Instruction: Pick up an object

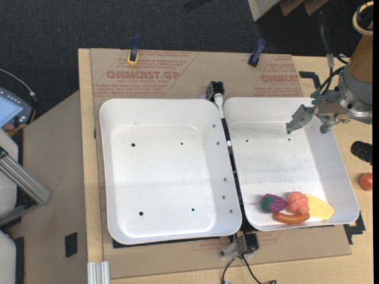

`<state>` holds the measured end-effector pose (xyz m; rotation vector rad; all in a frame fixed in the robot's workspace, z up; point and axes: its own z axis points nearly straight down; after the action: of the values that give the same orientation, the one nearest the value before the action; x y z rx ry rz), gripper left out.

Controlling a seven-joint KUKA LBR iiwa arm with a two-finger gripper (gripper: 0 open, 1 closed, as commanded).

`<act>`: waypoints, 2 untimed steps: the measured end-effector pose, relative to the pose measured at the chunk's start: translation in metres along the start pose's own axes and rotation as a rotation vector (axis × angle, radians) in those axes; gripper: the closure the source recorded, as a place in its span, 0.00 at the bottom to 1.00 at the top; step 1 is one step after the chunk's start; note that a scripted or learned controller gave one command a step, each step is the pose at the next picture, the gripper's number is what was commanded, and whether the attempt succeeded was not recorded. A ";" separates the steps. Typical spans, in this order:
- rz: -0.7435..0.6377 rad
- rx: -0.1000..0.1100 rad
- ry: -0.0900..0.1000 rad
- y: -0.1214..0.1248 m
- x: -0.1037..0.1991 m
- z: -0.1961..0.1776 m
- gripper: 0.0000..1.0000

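End effector [309, 119] is hovering over the right bin's [266, 164] far right part, fingers spread, gripping nothing; toys [294, 206] are lying in its near right corner.

Even, fairly bright overhead light is cast on the white bins [160, 170], which are slightly washed out. Soft shadows are thrown; mild blur is seen throughout.
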<state>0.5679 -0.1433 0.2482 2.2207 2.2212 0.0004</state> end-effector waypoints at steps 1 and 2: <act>0.005 -0.005 -0.004 -0.022 -0.058 -0.036 0.00; -0.008 -0.021 -0.002 -0.042 0.012 -0.192 0.00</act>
<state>0.5255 -0.1308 0.4399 2.1997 2.2188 0.0205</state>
